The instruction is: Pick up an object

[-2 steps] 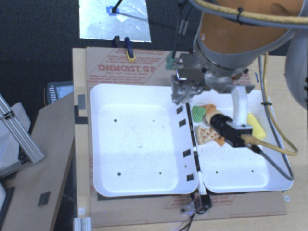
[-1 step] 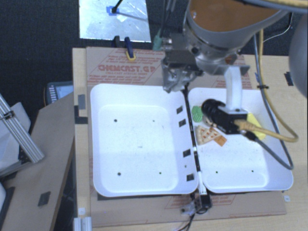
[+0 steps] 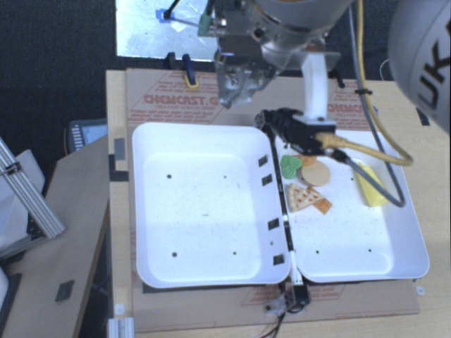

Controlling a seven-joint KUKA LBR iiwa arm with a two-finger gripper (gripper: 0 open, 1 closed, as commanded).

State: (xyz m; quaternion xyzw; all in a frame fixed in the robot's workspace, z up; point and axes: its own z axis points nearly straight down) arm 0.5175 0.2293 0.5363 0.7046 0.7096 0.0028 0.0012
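While the jaws hang from the grey arm [image 3: 296, 5] above the red-printed brown cardboard sheet [image 3: 169, 97], just behind the back right corner of the shallow white bin on the view's left [image 3: 151, 189], their state, released or clenched, cannot be told from this angle. Objects for picking lie in the shallow white bin on the view's right [image 3: 366, 252], clustered in its back left part close to the divide between the bins. A green crumpled piece [image 3: 290, 165] sits nearest the divide. A tan round disc [image 3: 317, 174] touches it on the right. An orange-and-cream triangular piece [image 3: 303, 197] lies just in front of both, with a small orange square piece [image 3: 323, 205] at its right corner. A yellow oblong block [image 3: 371, 186] lies apart, nearer the right wall. Both bins rest on the cardboard sheet, which lies on the pale wooden table [image 3: 431, 174]. A blue-and-yellow clamp [image 3: 189, 72] sits at the sheet's back edge.
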